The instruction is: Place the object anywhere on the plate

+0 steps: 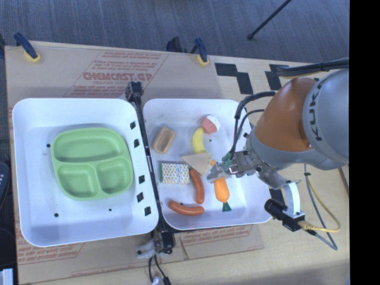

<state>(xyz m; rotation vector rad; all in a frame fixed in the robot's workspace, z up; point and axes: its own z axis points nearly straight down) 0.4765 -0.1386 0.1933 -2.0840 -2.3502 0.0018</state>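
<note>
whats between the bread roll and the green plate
In the camera view, between the bread roll and the green plate run the two bins' adjoining white walls with black clips; otherwise bare bin floor.

Left of the tool (215,172), a checkered block (175,173) and bread roll (163,139) lie; two sausages (196,186) near it; blue clamps (27,47) far up-left on the table (237,70).

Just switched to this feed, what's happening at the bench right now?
The arm's gripper is down in the right bin, among the toy food, right by the carrot and a tan wedge. Nothing is visibly between its fingers. Two sausages, a banana and a bread piece lie nearby. The green plate sits in the left bin with nothing on it yet.
</note>
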